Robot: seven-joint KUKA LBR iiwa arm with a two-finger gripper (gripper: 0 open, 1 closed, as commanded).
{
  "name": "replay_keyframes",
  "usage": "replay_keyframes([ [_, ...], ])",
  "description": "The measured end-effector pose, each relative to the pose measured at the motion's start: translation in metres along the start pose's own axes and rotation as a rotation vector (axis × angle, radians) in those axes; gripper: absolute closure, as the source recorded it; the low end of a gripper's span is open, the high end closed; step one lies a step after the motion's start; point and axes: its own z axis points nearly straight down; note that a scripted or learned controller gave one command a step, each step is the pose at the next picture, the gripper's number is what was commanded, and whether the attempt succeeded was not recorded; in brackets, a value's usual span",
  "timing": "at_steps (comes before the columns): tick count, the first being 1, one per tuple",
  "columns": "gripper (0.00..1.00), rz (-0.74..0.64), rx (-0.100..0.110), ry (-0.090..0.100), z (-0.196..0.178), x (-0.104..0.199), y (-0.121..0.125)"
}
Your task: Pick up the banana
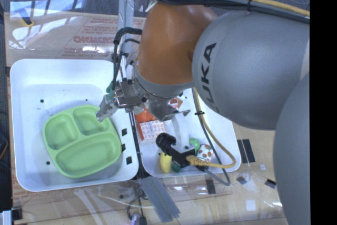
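Camera view: looks down at a slant on two white bins side by side.
Arm: the grey arm [247,66] with its orange band reaches in from the right and covers the far part of the right bin [227,137].
Gripper: the gripper [107,107] hangs over the right side of the left bin [21,113], above the far right corner of the green plate.
Jaws: not clear from this angle whether they are apart or together; nothing shows between them.
Green plate: the green plate [81,145] has three compartments and lies flat in the near half of the left bin.
Banana: the banana [165,164] shows as a short yellow piece at the near left corner of the right bin, well apart from the gripper.
Red packet: the red packet [151,128] lies just beyond the banana.
Right of banana: a small green thing [194,143] and a spotted round thing [205,154] sit near each other.
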Motion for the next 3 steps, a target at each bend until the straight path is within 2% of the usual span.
replay_keyframes([
  [1, 0.00, -0.105, 0.000, -0.001, 0.089, 0.027, 0.002],
  [2, 0.00, -0.168, -0.001, -0.001, 0.165, 0.016, 0.119],
  [3, 0.00, -0.529, -0.002, 0.000, 0.092, -0.012, 0.056],
])
